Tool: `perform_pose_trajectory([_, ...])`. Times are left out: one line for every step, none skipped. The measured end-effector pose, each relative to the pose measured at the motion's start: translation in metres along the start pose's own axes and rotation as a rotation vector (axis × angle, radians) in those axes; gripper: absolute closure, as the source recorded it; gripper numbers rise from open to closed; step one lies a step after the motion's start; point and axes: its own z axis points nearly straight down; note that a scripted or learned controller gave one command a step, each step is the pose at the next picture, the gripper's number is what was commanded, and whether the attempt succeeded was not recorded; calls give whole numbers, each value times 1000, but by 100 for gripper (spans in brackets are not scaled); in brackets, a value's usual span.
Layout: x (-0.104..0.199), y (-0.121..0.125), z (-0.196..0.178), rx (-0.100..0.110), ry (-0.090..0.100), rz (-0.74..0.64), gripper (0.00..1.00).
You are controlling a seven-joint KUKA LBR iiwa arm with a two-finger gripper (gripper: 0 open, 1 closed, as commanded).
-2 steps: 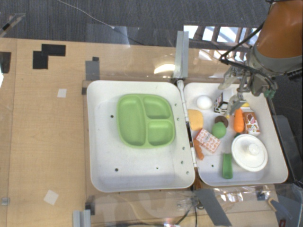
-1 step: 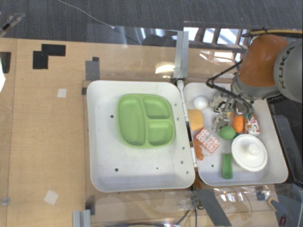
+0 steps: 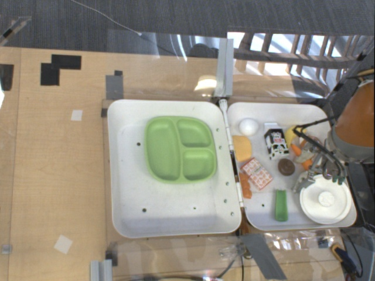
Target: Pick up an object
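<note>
Clutter crowds our gripper, whose grasp we cannot tell; descending, it may strike the round white bowl instead.

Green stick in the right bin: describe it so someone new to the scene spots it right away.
Start at the right bin, the one crowded with small items. Go to its near edge, where a white round bowl sits in the corner. Just left of the bowl lies the green stick, a short upright bar. It is the bin's only green item; the green divided plate is in the other bin.
</note>
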Motion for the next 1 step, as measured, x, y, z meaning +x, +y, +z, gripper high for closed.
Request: perform_pose_trajectory([-53,40,2,-2,3,-81,0])
